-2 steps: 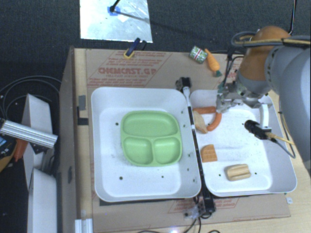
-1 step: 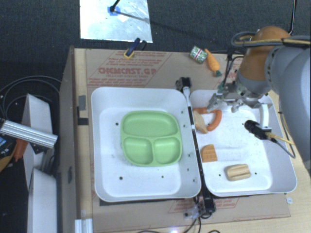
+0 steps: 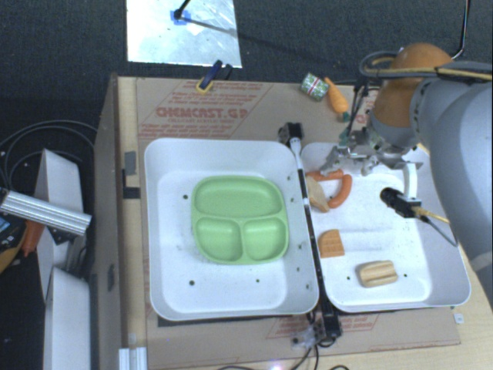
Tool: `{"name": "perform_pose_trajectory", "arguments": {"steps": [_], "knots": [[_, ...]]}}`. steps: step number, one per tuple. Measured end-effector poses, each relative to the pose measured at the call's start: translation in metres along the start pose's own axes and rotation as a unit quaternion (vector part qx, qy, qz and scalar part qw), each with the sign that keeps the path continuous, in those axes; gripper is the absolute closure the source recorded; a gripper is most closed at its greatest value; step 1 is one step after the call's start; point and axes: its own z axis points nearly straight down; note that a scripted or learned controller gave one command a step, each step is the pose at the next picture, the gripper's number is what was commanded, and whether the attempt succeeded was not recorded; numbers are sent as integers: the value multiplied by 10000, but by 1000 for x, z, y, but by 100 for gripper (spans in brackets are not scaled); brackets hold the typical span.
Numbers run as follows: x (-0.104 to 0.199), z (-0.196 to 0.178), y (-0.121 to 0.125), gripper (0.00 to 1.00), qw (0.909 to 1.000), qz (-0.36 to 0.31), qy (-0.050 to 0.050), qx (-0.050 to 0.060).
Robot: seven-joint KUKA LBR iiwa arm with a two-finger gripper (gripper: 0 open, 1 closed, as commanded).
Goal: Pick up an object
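In the right bin (image 3: 431,284) lie a curved orange sausage (image 3: 337,187), a pale wedge (image 3: 317,199) beside it against the divider, an orange cracker square (image 3: 331,243) and a tan bread roll (image 3: 377,273). My gripper (image 3: 348,159) hangs at the bin's far left corner, just above and to the right of the sausage. Its metal fingers point down and left toward the bin floor. I see nothing between them.
The left bin (image 3: 166,206) holds a green three-compartment tray (image 3: 239,218). A small can (image 3: 314,85) and a toy carrot (image 3: 337,97) lie on the cardboard behind the bins. The grey arm (image 3: 454,145) covers the right bin's far right side.
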Motion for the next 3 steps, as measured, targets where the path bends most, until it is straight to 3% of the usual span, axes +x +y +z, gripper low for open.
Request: {"name": "perform_pose_trajectory", "arguments": {"steps": [1, 2, 3], "knots": [[-1, 0, 0, 0, 10000, 1, 5, -7], [0, -12, 2, 100, 10000, -21, 7, -35], [0, -12, 2, 0, 10000, -24, 8, -33]]}}
